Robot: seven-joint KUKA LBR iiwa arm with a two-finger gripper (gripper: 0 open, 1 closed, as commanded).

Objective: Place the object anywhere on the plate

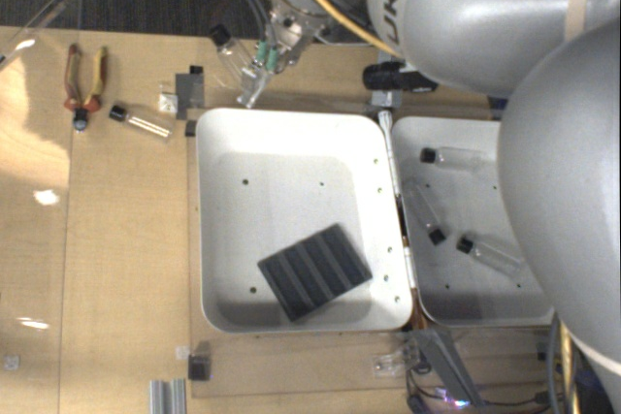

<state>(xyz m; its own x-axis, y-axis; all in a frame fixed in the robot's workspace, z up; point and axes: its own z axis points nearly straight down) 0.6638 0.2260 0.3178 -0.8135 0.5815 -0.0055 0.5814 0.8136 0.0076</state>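
1. Dark ribbed plate (314, 272) lay at the lower middle of the frame, in the left bin (218, 208).
2. Claw (260, 73) hung at top centre, apparently gripping a clear vial (254, 84).
3. I judged the carry underway; the next move called for lowering onto the plate.

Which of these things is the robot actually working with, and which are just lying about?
For the job:
- gripper
- dark ribbed plate in the left bin

Lying about:
- pliers
- vial on the bench
- vials in the right bin
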